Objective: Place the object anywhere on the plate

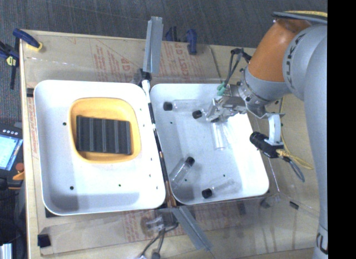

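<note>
The jaws (218,114) hover low over the upper middle of the right bin (253,181), and from this slanted view I cannot tell whether they are parted or closed, nor whether anything sits between them. Just below them lies a clear vial (220,137), its length running up and down the bin floor, looking like the object in play; a second clear vial with a dark cap (182,168) lies tilted near the bin's left wall, a third (219,189) rests by the front edge, and another (178,106) lies near the back left corner. The target, a yellow plate (105,105) carrying a dark ribbed insert (104,135), waits in the left bin (55,191), well apart from the arm (278,57). To do this step well, I'd judge the jaws should straddle the vial across its narrow width, centred along its length, since a smooth round tube may roll or squirt out of an off-centre pinch. Lift clear of the divider between the bins before crossing over the counter (83,52).
</note>
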{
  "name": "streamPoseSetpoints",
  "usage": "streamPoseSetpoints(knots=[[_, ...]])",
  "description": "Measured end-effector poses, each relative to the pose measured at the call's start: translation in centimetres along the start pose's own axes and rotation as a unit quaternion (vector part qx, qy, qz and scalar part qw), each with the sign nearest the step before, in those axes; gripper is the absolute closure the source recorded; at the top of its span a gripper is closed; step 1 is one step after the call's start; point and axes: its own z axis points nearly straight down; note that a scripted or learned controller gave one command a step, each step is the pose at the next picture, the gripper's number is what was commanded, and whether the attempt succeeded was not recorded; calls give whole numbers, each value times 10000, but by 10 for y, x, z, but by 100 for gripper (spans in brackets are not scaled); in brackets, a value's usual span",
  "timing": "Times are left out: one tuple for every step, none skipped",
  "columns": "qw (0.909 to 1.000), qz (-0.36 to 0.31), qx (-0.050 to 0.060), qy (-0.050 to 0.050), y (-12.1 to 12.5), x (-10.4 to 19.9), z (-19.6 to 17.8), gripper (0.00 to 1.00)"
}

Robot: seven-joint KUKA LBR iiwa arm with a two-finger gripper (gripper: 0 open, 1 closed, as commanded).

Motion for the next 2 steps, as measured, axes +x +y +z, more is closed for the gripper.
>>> streamPoseSetpoints(knots=[[9992, -387, -11, -4, 2, 53, -44, 100], [9829, -1843, 8, -5, 17, 94, 8, 100]])
